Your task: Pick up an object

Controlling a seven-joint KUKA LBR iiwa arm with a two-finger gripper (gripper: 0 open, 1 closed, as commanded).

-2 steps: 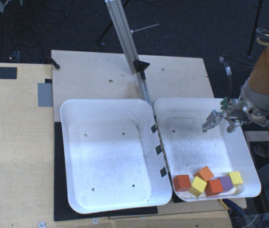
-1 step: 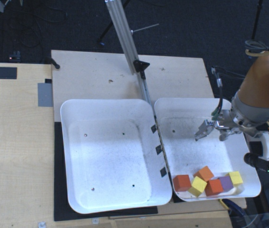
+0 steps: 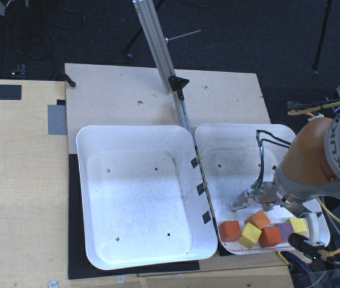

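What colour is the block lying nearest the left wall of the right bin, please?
Red-orange: the block sits leftmost in the cluster in the right bin, clearest in the camera view.

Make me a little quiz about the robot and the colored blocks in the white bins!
1. True or false: the colored blocks lie in the left bin.
2. Which corner of the right bin holds the blocks? A) far left B) near C) far right
3. Fill in: the block beside the red block, toward the gripper's side, is ____.

Key:
1. False. The blocks sit in the right bin, not the left bin.
2. B. They cluster at its near edge, below the gripper.
3. Yellow: the yellow block touches the red one.
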